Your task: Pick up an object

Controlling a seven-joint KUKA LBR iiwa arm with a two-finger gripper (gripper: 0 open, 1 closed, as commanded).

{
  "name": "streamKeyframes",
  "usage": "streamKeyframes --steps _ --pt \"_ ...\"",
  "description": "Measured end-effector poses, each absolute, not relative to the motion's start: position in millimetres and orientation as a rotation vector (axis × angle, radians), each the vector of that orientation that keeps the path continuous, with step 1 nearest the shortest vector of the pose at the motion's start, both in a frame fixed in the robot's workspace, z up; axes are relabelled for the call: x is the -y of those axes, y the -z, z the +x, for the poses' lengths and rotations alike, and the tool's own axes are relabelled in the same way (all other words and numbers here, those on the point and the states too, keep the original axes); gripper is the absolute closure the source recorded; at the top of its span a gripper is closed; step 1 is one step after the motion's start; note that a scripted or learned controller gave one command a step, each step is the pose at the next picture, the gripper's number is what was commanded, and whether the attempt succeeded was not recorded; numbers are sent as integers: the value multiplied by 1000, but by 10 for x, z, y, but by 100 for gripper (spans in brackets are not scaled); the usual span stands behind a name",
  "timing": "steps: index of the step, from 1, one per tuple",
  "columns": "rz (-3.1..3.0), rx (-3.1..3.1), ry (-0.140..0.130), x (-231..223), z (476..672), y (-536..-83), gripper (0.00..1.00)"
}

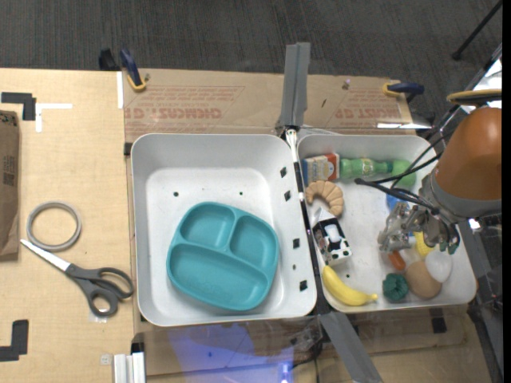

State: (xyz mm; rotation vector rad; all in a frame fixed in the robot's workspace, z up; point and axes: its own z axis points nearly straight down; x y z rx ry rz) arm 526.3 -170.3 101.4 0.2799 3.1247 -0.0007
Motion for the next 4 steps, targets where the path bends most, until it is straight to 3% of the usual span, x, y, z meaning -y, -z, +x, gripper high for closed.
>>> streamKeyframes --steps 1,2,3,4 --pt "280 -3125 1 1702 5263 -1013 0" --pt "277 -3122 2 1702 5275 -1109 100" --pt "277 -3122 2 1700 5275 -1108 0" --pt "352 -3112 1 1804 5080 -939 0"
